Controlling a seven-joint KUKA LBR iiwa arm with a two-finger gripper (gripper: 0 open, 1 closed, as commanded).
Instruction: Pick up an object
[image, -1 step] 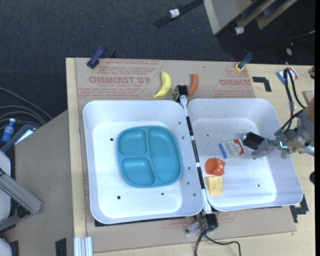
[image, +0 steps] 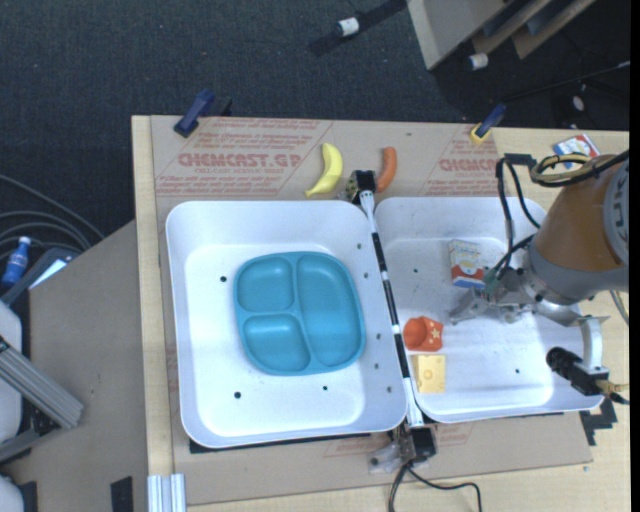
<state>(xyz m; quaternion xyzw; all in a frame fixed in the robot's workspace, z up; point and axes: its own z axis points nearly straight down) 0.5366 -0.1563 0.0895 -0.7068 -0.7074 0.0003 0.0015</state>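
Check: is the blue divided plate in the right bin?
No, the blue divided plate lies in the left bin; the right bin holds small items.

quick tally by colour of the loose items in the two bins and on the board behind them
blue: 1, the divided plate in the left bin
orange: 2, the orange cup in the right bin and the carrot on the board
yellow: 2, the yellow block in the right bin and the banana on the board
white with print: 1, the small carton in the right bin
total: 6
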